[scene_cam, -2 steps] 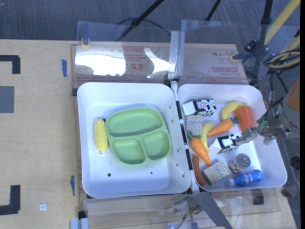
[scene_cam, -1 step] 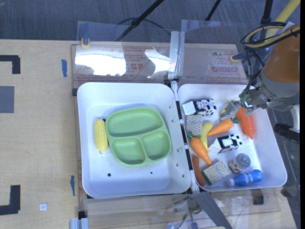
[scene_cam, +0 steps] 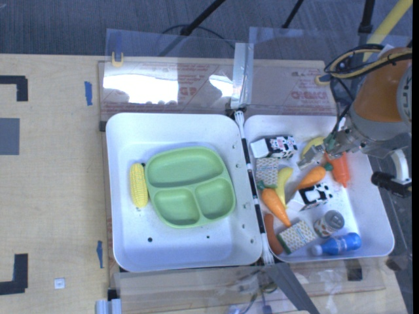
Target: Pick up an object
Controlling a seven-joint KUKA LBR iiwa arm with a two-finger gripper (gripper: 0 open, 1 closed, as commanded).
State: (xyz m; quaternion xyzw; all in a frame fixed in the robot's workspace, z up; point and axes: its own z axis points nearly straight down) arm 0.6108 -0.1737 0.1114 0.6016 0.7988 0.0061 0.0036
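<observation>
The right bin (scene_cam: 380,205) holds a crowd of toy items. Among them are a cow-print box (scene_cam: 281,146), a yellow banana (scene_cam: 283,182), a long carrot (scene_cam: 275,205), a smaller carrot (scene_cam: 313,174) and a cow-print cube (scene_cam: 317,194). A small can (scene_cam: 329,222), a blue bottle (scene_cam: 338,244) and a patterned box (scene_cam: 298,234) are there too. My gripper (scene_cam: 325,148) is low over the bin's far right part, beside a yellow piece (scene_cam: 313,142) and an orange carrot (scene_cam: 340,169). The wrist hides its tips.
The left bin (scene_cam: 124,142) carries a green divided plate (scene_cam: 190,187) with a corn cob (scene_cam: 138,184) along its left side. A clear plastic wall (scene_cam: 196,77) stands behind both bins. Cables (scene_cam: 353,61) hang by the arm's orange band (scene_cam: 376,100).
</observation>
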